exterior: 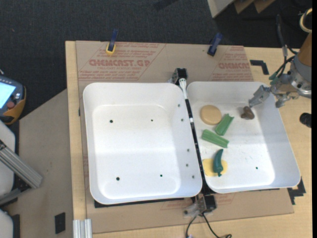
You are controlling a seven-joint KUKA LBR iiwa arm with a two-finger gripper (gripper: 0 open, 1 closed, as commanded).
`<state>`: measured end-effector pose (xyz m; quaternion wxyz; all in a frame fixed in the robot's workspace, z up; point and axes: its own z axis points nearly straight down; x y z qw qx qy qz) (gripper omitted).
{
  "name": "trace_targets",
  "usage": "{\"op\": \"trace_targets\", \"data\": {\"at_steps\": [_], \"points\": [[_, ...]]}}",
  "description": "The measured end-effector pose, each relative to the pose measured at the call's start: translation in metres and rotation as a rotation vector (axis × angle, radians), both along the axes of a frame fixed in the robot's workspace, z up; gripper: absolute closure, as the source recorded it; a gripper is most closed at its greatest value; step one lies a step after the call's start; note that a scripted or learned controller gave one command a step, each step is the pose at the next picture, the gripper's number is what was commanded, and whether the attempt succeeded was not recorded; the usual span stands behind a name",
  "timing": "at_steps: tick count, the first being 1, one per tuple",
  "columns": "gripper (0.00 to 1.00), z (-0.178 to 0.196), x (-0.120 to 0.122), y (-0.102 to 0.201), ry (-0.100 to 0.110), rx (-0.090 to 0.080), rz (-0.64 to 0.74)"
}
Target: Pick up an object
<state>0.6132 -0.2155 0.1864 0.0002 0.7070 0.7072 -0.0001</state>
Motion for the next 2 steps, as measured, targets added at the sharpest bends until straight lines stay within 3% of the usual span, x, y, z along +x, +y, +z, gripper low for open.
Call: {"op": "trace_targets", "data": {"at_steps": [1,2], "points": [[0.0,-0.104,0.042,-0.003,0.0,0.012,0.004],[1.0,-0.09,0.041,-0.005,-0.002,0.001,0.005]]}}
